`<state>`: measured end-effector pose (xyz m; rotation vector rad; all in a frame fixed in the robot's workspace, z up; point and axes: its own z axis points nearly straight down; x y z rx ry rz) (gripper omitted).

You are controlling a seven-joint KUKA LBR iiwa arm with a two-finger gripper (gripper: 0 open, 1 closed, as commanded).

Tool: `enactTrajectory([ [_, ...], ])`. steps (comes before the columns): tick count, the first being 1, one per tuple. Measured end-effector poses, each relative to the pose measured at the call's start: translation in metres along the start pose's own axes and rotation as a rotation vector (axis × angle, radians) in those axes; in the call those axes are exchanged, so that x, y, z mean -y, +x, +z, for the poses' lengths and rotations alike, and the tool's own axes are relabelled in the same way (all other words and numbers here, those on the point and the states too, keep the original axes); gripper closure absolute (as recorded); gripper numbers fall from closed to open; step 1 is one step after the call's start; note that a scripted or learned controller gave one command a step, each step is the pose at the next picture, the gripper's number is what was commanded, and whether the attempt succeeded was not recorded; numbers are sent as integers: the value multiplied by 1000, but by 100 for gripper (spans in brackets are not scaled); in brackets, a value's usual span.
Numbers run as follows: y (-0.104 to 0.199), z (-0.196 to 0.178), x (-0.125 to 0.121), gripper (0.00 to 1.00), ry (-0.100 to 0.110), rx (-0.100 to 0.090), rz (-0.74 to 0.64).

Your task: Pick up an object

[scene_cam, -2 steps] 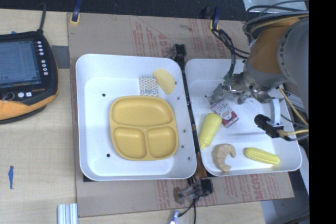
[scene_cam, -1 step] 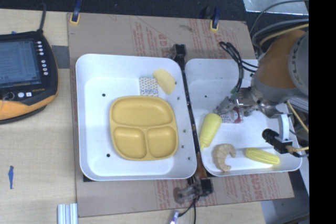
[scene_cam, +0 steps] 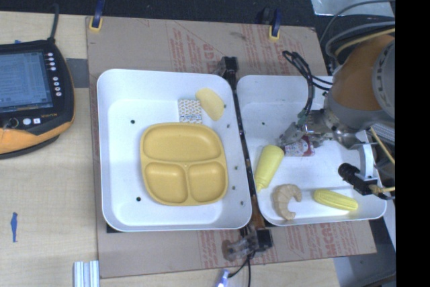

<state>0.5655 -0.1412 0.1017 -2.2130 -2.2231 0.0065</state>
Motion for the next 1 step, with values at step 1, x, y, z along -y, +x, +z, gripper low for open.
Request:
enactTrajectory([
  [1,63,-91,-33,100,-4,-1,0],
])
